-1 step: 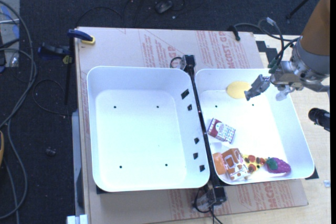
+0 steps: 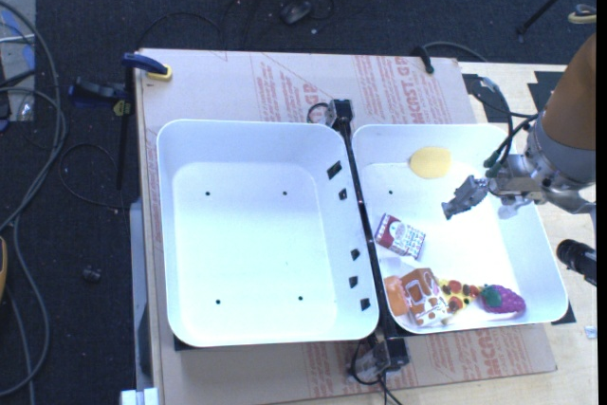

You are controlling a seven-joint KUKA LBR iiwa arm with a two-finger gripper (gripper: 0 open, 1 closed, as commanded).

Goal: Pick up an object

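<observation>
Leftmost, the left bin [image 2: 251, 232] offers nothing to grasp; every object lies in the right bin [image 2: 531, 247]. A small red-and-white carton [image 2: 400, 236] sits near the divider, an orange box [image 2: 422, 295] and a purple toy [image 2: 501, 300] crowd the near rim, and a yellow disc [image 2: 431, 162] rests toward the far wall. The gripper [image 2: 463, 198] hovers between disc and carton, holding nothing; whether its fingers are spread cannot be told. The carton looks the easiest pick, with open floor all around it.
</observation>
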